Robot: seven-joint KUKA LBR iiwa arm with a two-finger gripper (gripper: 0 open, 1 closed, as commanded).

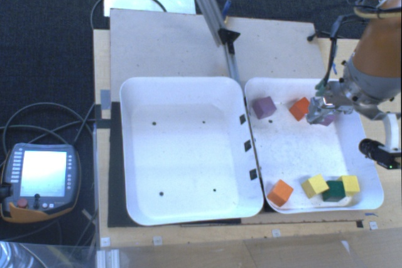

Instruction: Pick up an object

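My gripper hangs low over the far part of the right bin, under the orange band of the arm. A bit of a purple block peeks out right beneath it, mostly hidden by the gripper. An orange block lies just left of the gripper, close to it. Farther left, near the bin's far left corner, sits another purple block. Along the near edge lie an orange block, a yellow block, a green block and a second yellow block.
The left bin adjoins the right one, with small black clips along the shared rim. A slanted metal pole crosses the back of the bench. A teach pendant lies at the far left.
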